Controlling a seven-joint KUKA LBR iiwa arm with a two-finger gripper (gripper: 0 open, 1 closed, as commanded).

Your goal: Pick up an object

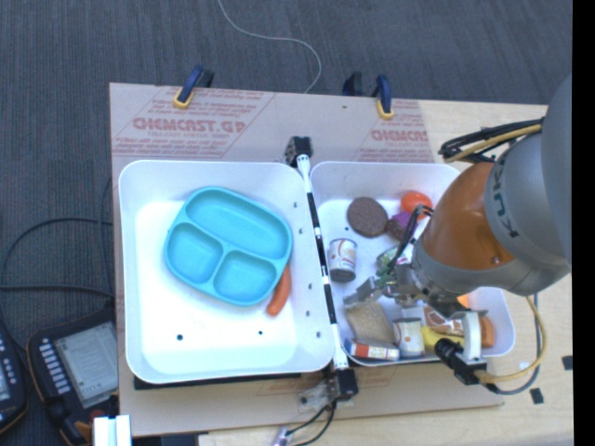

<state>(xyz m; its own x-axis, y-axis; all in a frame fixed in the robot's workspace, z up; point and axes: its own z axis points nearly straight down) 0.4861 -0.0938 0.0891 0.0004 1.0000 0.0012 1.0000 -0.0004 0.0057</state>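
Here the arm is reaching down into the right bin, hunting a pick; I cannot tell the gripper's state. Just beyond it sits a small can, the likeliest target, needing a centred descent.

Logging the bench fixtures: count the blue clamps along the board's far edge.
2. One blue clamp grips the far edge above the left bin; the other sits above the right bin. The arm may hide more further right.
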